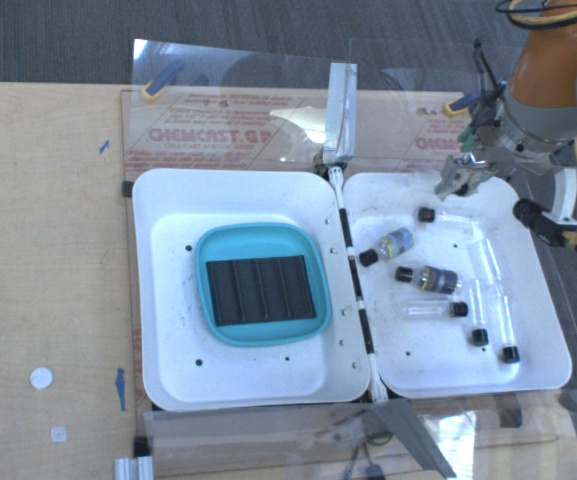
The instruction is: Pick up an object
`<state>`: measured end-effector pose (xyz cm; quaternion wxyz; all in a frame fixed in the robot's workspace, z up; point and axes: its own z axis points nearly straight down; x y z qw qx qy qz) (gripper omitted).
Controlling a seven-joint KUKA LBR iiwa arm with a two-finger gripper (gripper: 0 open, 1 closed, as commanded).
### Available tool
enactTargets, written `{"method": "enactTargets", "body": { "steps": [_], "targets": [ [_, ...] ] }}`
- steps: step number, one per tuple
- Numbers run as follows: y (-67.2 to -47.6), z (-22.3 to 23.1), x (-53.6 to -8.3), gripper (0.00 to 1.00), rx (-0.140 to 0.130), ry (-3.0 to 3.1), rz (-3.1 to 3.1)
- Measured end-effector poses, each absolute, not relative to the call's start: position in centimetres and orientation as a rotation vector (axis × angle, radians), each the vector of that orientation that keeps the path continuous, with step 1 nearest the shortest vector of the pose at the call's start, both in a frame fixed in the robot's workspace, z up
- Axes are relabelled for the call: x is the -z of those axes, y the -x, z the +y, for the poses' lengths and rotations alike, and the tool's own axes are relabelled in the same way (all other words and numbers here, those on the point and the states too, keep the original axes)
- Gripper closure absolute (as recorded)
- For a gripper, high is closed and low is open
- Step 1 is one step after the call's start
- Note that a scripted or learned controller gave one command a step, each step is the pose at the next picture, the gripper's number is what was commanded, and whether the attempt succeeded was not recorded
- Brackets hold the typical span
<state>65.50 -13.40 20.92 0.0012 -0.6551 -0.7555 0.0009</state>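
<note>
Several small vials lie in the right bin (543, 368). A blue-labelled vial (396, 241) with a black cap lies near the bin's left wall. Just right of it rests a dark vial (430, 279), and below that a clear vial (428, 310). Two long clear tubes (492, 298) with black caps lie toward the right side. A loose black cap (426, 214) sits near the far edge. My gripper (456, 180) hangs over the bin's far edge, up and to the right of that cap, apart from all the vials. I see nothing held in it.
The left bin (158, 268) holds a teal tray (260, 284) with a dark ribbed insert. A metal divider (340, 113) and clear plastic sheets stand behind the bins. Cables and a black connector (538, 218) hang at the right bin's far right corner.
</note>
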Motion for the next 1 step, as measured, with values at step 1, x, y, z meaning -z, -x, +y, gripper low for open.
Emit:
{"method": "enactTargets", "body": {
  "steps": [1],
  "targets": [
    [-66.00, -8.50, -21.26, 1.00, -0.018, 2.160, -2.269]
  ]
}}
